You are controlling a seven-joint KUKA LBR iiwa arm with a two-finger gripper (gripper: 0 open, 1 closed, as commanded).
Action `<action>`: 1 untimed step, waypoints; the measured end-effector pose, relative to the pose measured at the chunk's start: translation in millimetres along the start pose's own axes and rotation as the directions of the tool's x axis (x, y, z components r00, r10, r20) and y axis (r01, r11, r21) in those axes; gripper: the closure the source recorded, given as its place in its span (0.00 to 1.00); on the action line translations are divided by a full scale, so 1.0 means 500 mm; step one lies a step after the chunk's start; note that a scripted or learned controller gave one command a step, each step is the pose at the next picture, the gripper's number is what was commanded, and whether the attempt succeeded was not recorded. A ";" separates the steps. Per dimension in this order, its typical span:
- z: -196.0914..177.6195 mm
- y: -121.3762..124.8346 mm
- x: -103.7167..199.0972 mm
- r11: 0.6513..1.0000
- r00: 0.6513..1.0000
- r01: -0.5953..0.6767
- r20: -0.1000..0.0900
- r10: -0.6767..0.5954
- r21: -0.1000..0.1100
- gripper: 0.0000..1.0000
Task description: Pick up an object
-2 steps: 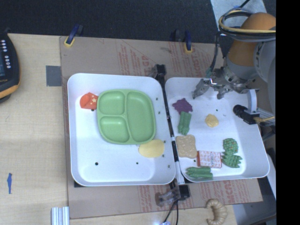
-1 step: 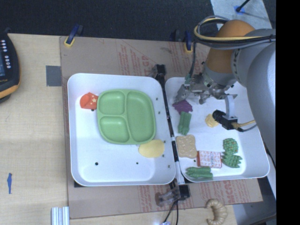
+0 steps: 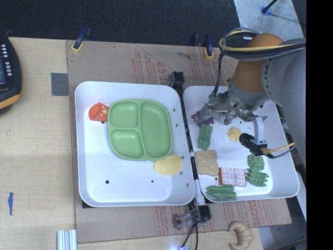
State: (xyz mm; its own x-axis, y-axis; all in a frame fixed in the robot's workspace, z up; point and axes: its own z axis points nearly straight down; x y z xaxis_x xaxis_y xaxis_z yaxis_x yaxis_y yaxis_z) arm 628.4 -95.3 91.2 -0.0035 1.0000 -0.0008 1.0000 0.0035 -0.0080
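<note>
Just one camera here, fixed above the bench [image 3: 41, 155], looking down at a slant. It's far enough back to catch both bins [image 3: 93, 186] whole, arm [image 3: 270, 77] coming in from the right.

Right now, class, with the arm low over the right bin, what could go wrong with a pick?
1. The hand sits among crowded toys: the ridged green pickle and purple piece may get knocked aside.
2. The tan toast slice touches the small red-and-white box, so one may drag the other.
</note>
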 end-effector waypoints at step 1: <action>-0.166 0.058 -0.098 1.000 1.000 -0.003 0.003 0.003 -0.013 0.00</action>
State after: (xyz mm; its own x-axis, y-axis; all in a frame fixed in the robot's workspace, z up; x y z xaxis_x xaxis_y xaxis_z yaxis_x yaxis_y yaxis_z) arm 658.4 -144.1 174.2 -0.0007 1.0000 -0.0036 1.0000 0.0007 0.0052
